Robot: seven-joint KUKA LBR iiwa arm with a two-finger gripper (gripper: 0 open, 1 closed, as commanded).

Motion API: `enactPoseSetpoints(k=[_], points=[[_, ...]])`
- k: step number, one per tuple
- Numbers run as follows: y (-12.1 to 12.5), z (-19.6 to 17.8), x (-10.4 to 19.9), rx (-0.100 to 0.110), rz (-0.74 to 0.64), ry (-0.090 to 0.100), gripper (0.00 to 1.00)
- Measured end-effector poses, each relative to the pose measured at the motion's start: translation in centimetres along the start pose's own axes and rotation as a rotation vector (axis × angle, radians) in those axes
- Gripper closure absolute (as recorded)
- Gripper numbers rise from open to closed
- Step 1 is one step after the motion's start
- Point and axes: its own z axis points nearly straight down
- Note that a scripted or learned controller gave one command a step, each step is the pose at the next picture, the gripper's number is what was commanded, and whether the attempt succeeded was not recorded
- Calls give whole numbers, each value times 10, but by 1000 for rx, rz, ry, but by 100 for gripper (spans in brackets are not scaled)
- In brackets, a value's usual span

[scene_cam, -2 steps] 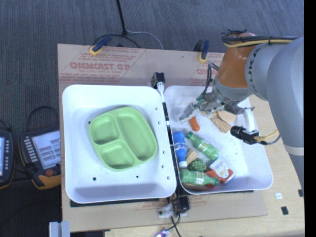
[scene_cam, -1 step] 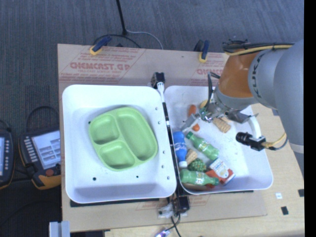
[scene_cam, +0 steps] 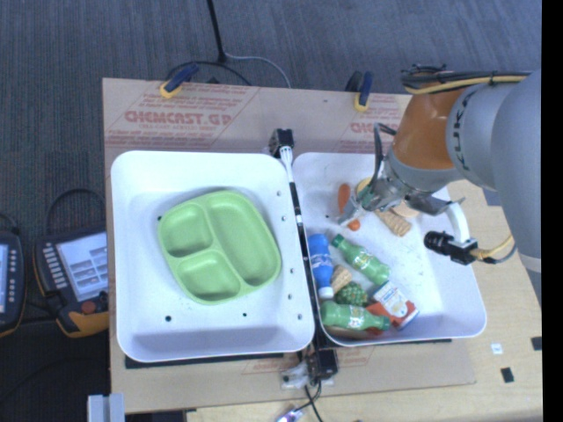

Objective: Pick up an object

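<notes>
Claw (scene_cam: 359,202) low in right bin (scene_cam: 457,310); finger state cannot be told.
Carrot (scene_cam: 344,197), just left of the claw, is best straddled squarely before closing.

Both white bins (scene_cam: 123,236): smooth plastic, slight sheen. Green divided tray (scene_cam: 220,244): matt plastic, smooth. Table (scene_cam: 141,117): brown cardboard-like sheet, matt, printed red lettering. Green bottle (scene_cam: 361,260): glossy clear plastic. Arm (scene_cam: 501,139): smooth grey casing, orange band glossy. Floor (scene_cam: 88,25): dark carpet, rough ribbed weave.
</notes>
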Motion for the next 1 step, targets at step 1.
enactPoseSetpoints(k=[1], points=[[0, 0, 0, 1, 0, 0, 0]])
